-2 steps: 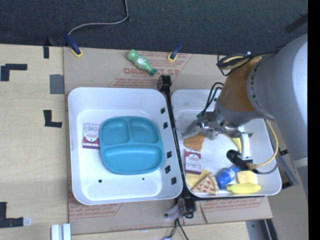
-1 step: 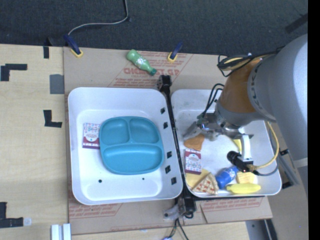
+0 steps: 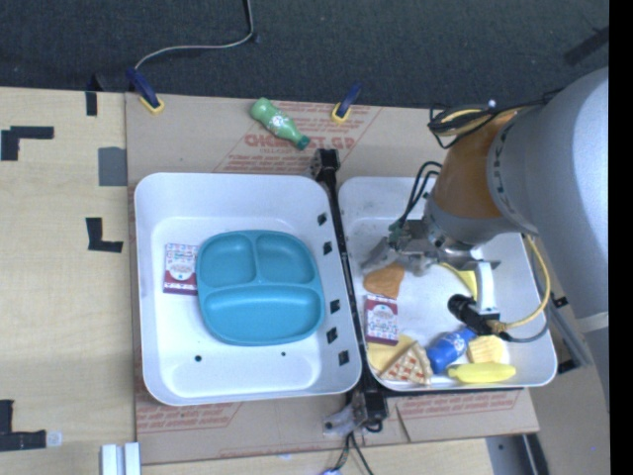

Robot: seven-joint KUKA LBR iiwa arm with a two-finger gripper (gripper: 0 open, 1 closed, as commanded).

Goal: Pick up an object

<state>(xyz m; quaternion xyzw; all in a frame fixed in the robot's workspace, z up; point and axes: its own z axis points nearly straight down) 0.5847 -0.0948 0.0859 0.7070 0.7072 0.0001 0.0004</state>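
Note:
My gripper (image 3: 398,250) hangs low over the upper left part of the right bin (image 3: 514,255), just above an orange-brown bread slice (image 3: 385,282). Below that slice lies a small red and white packet (image 3: 381,319). Along the bin's front edge sit a yellow cheese wedge (image 3: 389,348), a pizza slice (image 3: 406,366), a blue can (image 3: 450,347), a corn cob (image 3: 486,349) and a banana (image 3: 482,372). Nothing is visibly held.
The left bin (image 3: 158,354) holds a blue divided plate (image 3: 262,287) and a second red and white packet (image 3: 180,267) beside it. A green bottle (image 3: 279,124) lies on the cardboard behind the bins. The arm covers the right bin's upper right.

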